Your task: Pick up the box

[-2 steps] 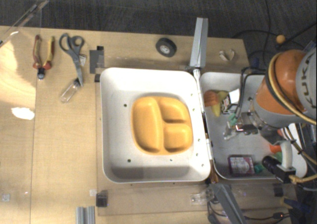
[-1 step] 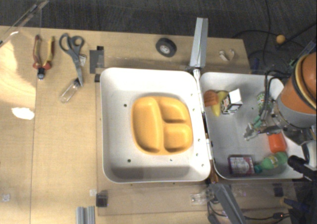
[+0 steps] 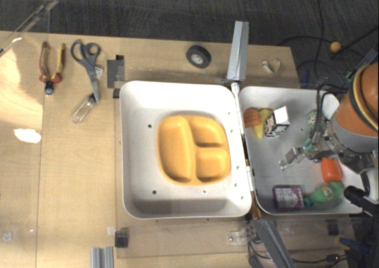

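**A:** Starting at the far left, what is lying on the bench (image 3: 59, 190)?

**B:** Red-handled pliers (image 3: 49, 66) are lying near the top corner, and grey scissors (image 3: 89, 65) are lying just beside them. Further along the top edge a roll of black tape (image 3: 199, 56) is sitting (a little right of the middle).

**A:** And the left bin (image 3: 133, 142)?

**B:** It is holding a yellow divided tray (image 3: 193, 147), which is sitting in the middle of the bin.

**A:** Where is the box?

**B:** The small white box (image 3: 276, 121) is resting tilted in the right bin (image 3: 266, 172), toward its upper left. Just to its left an orange fruit (image 3: 252, 117) and a yellow banana-like piece (image 3: 261, 124) are lying close together, the yellow one touching the box or nearly so.

**A:** Where is the arm?

**B:** The arm (image 3: 361, 107) is reaching in from the right, and its gripper (image 3: 299, 155) is hanging over the middle of the right bin, below and to the right of the box, apart from it. The fingers are standing slightly apart with nothing between them (the box is not in them).

**A:** Anything else in that bin?

**B:** A dark purple packet (image 3: 288, 196) is lying at the bottom edge, a green object (image 3: 325, 194) is sitting right of it, and an orange block (image 3: 331, 169) is lying just above that.
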`<state>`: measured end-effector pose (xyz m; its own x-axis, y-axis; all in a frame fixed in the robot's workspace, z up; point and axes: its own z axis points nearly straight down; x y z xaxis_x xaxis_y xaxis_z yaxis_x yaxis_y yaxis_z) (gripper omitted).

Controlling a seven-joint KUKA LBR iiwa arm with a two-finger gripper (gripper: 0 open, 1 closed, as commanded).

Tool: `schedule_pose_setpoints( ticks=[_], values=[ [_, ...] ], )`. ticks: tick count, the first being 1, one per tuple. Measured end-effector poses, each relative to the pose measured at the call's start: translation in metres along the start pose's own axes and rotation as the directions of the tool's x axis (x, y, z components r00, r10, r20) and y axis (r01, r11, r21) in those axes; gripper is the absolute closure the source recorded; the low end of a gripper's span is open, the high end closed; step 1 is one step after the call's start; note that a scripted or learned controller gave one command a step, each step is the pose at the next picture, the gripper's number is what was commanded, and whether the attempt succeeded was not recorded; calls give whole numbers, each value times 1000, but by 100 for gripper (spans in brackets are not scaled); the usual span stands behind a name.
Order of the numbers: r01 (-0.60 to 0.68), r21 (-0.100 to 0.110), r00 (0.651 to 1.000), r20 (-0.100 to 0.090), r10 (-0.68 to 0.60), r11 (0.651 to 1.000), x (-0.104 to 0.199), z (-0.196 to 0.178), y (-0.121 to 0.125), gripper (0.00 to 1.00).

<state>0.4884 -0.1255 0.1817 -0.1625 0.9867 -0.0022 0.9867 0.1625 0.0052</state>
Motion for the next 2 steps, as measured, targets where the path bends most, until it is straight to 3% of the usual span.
schedule_pose_setpoints(
  ticks=[1,2],
  values=[
    [72,1,997,-1,-72,997,24,11,4,0],
    [-38,1,999,-1,38,999,33,9,5,0]
  ],
)
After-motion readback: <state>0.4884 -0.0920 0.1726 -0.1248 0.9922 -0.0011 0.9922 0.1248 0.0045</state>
